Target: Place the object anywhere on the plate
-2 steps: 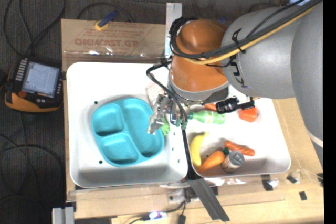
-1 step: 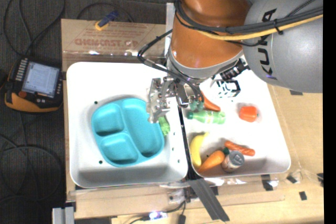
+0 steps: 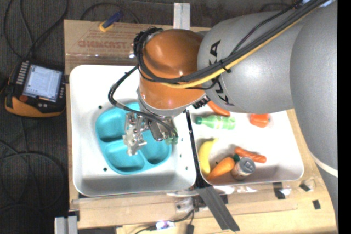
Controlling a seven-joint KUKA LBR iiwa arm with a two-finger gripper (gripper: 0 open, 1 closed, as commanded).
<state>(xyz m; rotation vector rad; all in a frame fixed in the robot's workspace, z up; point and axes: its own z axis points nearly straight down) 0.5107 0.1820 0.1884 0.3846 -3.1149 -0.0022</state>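
Plate [image 3: 111, 124]: blue, divided into compartments, flat in the left bin [image 3: 82, 118], bare side turned away from the right bin [image 3: 285, 142]. Gripper [image 3: 137, 137] directly above the plate's middle, about at the meeting of the dividers, pointing straight down under the orange band of the arm [image 3: 258, 63]. Hides much of the plate's part nearest the right bin. Open or shut: cannot tell from this slant, with the metal parts overlapping in one tangle. Cannot tell either whether carrying anything; nothing plainly held. Small green scrap [image 3: 174, 138] just beside the gripper on the side toward the right bin, at the plate's edge; too small to name, and unclear whether resting on the plate or belonging to the gripper.

Other loose things across the dividing wall, in the right bin: green bottle [image 3: 216, 122] on its side close to the wall, long axis running across the bin; banana [image 3: 205, 154] below it in the view, also by the wall; carrot [image 3: 221, 167] and can [image 3: 244, 168] side by side, touching or nearly so.

Judgement: with a load in the gripper, plate straight below, so only a short lowering and release called for, with no sideways travel. With none, nearest candidates toward the right bin, apart from the plate, calling for a lift over the wall.
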